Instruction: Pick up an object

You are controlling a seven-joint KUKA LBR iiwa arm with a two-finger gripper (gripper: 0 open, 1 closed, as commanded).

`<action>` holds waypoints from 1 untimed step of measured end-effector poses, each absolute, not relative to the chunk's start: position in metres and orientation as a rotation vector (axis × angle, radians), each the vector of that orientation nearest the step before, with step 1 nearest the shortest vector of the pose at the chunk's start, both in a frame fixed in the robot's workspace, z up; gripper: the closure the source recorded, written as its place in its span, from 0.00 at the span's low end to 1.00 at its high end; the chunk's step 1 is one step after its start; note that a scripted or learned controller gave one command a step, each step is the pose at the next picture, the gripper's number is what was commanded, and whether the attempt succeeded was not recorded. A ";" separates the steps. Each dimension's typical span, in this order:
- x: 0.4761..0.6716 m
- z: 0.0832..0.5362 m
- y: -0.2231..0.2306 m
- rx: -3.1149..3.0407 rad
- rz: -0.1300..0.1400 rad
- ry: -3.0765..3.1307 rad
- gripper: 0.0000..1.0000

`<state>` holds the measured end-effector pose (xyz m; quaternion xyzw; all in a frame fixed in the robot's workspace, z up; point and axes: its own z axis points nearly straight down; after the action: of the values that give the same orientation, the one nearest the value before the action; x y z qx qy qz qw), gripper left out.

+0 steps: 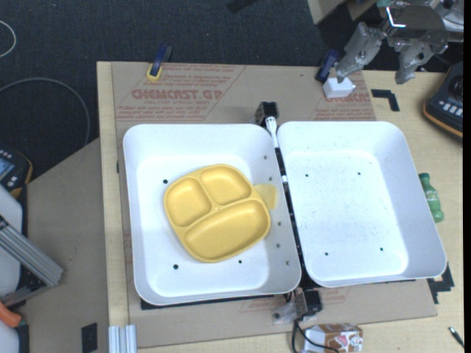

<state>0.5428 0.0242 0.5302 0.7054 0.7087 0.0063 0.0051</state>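
yellow plastic divided plate (216,212) lies flat in the left bin (143,153), near its middle. the gripper (383,54) hangs beyond the right bin (412,197)'s far edge, fingers spread, holding nothing.

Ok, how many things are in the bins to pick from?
1: a yellow divided plate in the left bin. Something small and yellow pokes out at its right edge; it could be a hidden second item.

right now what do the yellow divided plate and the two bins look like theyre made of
Yellow divided plate: likely moulded plastic, smooth with a soft sheen and rounded compartment walls. Left bin and right bin: probably thin white plastic, matte, with rounded formed rims.
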 end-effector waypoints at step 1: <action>0.477 0.537 0.062 2.216 0.002 2.230 0.00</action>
<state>0.4765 0.0620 0.5371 0.7049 0.7093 0.0007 -0.0009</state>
